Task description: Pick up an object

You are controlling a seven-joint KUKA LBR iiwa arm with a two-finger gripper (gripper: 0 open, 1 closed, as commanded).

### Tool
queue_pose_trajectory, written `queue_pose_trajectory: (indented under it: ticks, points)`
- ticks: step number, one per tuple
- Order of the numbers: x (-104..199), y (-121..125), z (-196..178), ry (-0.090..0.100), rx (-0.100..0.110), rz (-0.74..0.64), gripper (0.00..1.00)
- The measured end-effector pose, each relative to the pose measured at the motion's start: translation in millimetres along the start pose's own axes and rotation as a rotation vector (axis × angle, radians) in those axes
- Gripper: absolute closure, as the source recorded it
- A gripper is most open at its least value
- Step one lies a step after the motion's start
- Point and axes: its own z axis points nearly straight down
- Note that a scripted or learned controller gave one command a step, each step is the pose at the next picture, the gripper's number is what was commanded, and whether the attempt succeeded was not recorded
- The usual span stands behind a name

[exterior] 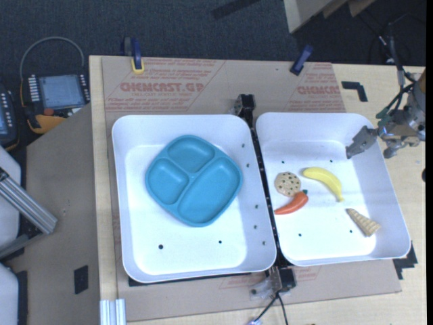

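Note:
The right bin [318, 128] holds a round cookie [287, 181], a yellow banana [325, 180], a red-orange chili pepper [292, 204] and a tan cone-shaped piece [363, 222]. My gripper [374, 146] hangs over the bin's far right corner, above and to the right of the banana. It is open, with one dark finger [357, 143] pointing left and nothing between the fingers. It touches none of the objects.
A blue divided plate [194, 179] lies in the middle of the left bin [135, 235]. Both bins rest on a cardboard sheet [203, 80] held by clamps. A pendant with a screen [59, 90] sits off the bench at far left.

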Motion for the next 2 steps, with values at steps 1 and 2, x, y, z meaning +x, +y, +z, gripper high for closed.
queue_pose_trajectory:
  ticks: [1, 2]
  points:
    - [0.8, 2.6, -8.0, -0.003, -0.014, -0.004, 0.00]
    - [-1.3, -2.0, 35.4, -0.001, -0.009, -0.003, 0.00]
